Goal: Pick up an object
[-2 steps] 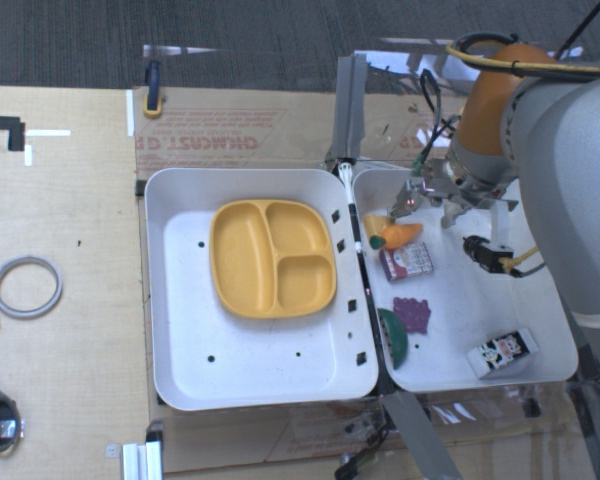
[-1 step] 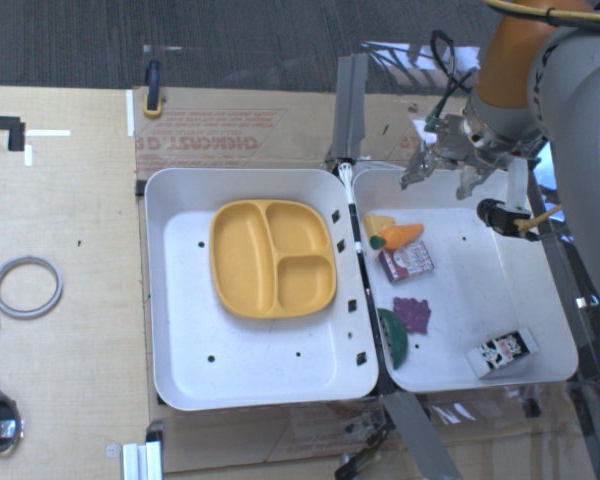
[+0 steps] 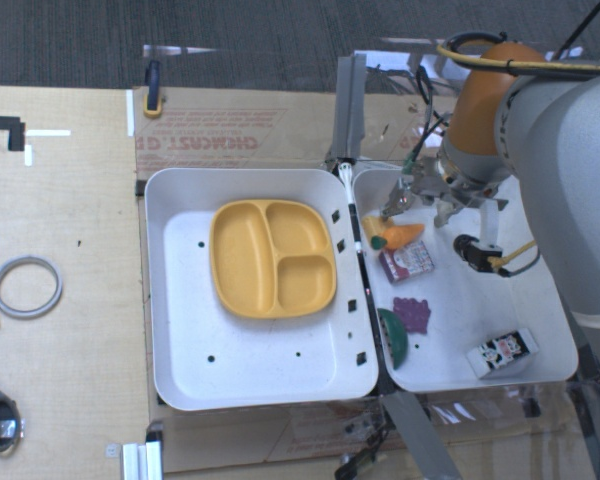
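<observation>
Fingers (image 3: 398, 204) hang at upper right of frame, over the right bin (image 3: 540, 308); open or shut, cannot tell. Carrot (image 3: 398, 236) lies just below them. Advise a straight descent, centred on it.

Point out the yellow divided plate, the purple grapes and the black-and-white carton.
yellow divided plate (image 3: 273, 258): camera view, on the central divider ridge.
purple grapes (image 3: 413, 314): camera view, middle of the bunch.
black-and-white carton (image 3: 502, 352): camera view, on its printed top face.
</observation>
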### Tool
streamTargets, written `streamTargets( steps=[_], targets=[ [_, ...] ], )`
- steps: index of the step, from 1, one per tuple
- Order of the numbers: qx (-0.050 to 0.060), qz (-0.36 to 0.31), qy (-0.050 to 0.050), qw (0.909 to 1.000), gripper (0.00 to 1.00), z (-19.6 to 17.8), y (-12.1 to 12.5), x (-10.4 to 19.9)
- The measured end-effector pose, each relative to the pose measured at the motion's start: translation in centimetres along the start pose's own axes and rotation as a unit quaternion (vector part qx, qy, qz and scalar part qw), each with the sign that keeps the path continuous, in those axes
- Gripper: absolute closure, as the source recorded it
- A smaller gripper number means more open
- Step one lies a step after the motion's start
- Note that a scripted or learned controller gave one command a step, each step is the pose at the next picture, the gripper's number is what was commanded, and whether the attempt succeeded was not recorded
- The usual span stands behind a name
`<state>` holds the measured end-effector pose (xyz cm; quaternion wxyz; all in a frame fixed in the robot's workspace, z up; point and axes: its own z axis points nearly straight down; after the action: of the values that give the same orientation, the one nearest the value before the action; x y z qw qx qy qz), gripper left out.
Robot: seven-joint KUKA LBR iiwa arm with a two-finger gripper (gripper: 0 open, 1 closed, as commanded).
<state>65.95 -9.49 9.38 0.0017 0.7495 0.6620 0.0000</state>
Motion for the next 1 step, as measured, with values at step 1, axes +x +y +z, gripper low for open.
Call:
streamTargets(
  steps=[1],
  targets=[
    [0.001, -0.230, 0.001, 0.9733, 0.00, 0.06, -2.02, -2.09]
  ],
)
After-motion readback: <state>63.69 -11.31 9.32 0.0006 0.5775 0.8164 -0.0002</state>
